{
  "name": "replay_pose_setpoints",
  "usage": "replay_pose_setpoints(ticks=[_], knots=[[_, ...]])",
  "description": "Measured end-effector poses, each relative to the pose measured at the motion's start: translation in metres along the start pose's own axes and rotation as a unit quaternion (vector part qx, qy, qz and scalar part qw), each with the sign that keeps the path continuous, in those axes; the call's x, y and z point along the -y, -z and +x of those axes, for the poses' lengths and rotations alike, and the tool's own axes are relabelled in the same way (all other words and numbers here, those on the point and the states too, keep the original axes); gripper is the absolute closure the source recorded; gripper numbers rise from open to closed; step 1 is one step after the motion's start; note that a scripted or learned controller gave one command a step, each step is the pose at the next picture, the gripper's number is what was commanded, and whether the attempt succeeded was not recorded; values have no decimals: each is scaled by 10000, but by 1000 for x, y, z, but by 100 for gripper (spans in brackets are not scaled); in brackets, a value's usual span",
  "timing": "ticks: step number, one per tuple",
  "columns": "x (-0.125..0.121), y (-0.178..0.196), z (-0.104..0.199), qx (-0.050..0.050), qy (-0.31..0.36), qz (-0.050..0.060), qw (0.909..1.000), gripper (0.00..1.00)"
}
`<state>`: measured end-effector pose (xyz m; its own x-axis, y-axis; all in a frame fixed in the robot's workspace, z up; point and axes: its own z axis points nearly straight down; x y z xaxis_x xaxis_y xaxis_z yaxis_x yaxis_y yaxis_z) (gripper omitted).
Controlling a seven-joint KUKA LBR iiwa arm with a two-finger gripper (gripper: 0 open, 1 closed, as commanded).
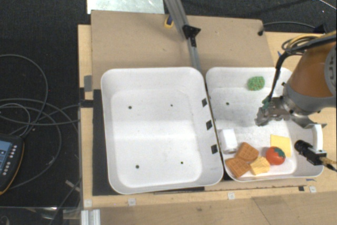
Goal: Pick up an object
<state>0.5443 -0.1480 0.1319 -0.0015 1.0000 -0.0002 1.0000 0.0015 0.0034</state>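
**Gripper hanging over the right bin, nothing picked yet**

I am watching the arm [313, 81] reach in from the right, and I am seeing its gripper [263, 115] hanging over the middle of the right bin [231, 81]. I cannot tell how the jaws are standing; the tip is reading as a dark blur from this height, and I am seeing nothing between them.

The candidates are sitting mostly along the bin's near edge, likely because they are settling where earlier drops left them: a white block [229, 139] by the divider, two brown waffle pieces [242, 159] touching each other, a small yellow cube [260, 166] beside them, a red tomato [275, 155] against the cube, and a yellow cheese slice [280, 142] just behind the tomato. A green leafy piece [256, 82] is lying alone near the far wall, well apart from the cluster.

I am judging the gripper to be between the green piece and the cluster, over bare floor, so I am expecting it to need a sideways shift before any descent. The left bin [121, 113] is serving as the drop side.
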Motion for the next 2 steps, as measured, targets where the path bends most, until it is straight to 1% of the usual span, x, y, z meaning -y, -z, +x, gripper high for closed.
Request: replay_pose_setpoints(ticks=[1,2], knots=[[-4,44,-3,7,13,-12,10000,100],[-7,89,2,7,23,-16,10000,100]])
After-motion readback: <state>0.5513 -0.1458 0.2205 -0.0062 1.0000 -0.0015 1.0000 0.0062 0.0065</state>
